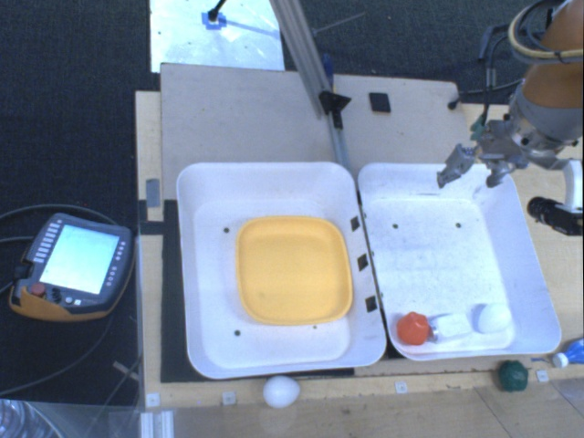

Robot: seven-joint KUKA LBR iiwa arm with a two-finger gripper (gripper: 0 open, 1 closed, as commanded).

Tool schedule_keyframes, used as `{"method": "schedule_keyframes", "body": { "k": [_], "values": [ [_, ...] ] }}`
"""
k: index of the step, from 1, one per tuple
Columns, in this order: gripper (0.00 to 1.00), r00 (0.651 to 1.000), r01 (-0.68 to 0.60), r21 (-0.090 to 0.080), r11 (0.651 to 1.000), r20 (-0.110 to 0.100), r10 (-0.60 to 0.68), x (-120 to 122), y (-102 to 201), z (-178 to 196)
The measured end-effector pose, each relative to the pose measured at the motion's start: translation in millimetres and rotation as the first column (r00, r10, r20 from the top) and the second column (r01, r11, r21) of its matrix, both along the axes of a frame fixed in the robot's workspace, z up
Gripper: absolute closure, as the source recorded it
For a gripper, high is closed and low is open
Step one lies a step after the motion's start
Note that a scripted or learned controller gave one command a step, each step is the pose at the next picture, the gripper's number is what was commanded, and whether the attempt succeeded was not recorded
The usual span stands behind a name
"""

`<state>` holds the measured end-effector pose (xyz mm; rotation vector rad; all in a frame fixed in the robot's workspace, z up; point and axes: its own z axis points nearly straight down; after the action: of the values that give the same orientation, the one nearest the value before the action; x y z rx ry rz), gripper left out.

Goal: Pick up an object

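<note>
Low in the frame, the right bin (511,245) carries the orange object (413,328) and white objects (494,318) ungrasped, while the fingers (453,169) at upper right stand open, empty; pickup remains undone.

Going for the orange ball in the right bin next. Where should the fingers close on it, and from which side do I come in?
Come straight down on the orange ball and close across its widest part. It sits against the right bin's near-left wall, with a white object touching its right side, so a far-to-near finger line probably fits best. The gripper hangs open near the far edge.
</note>
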<state>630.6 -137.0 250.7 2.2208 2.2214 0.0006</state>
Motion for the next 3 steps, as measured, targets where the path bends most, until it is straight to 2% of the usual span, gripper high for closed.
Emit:
{"method": "schedule_keyframes", "body": {
  "k": [2, 3],
  "values": [
    [0.0, 1.0, 0.0, 0.0, 1.0, -0.003, 0.0, 3, -3, -86],
    [0.0, 1.0, 0.0, 0.001, 1.0, -0.005, 0.0, 3, -4, -149]
  ]
}}
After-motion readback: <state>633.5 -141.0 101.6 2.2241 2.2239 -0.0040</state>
